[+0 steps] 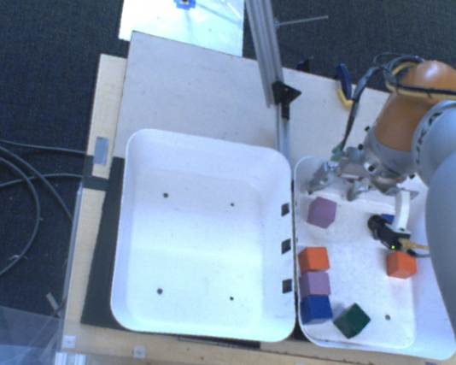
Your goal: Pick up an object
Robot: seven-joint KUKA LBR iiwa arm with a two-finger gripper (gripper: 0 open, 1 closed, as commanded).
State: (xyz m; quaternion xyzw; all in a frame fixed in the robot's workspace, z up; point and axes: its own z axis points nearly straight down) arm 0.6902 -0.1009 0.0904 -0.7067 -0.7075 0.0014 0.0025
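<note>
No object lifted yet: the gripper point(345, 178) hangs right of centre, just up-frame of the purple cube point(322, 211) in the right bin point(410, 338). Whether it is apart or together cannot be told. Grasp and lift remain

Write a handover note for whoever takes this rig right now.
Gripper: hangs over the far end of the right bin, just beyond the far purple cube. No cube seen in its grip.
Things: all six cubes lie in the right bin. Left orange cube, near purple cube and blue cube line its left wall. The green cube is at the near end, the right orange cube near the arm.
Done: nothing lifted.
Left: pick one; the far purple cube looks closest.
</note>
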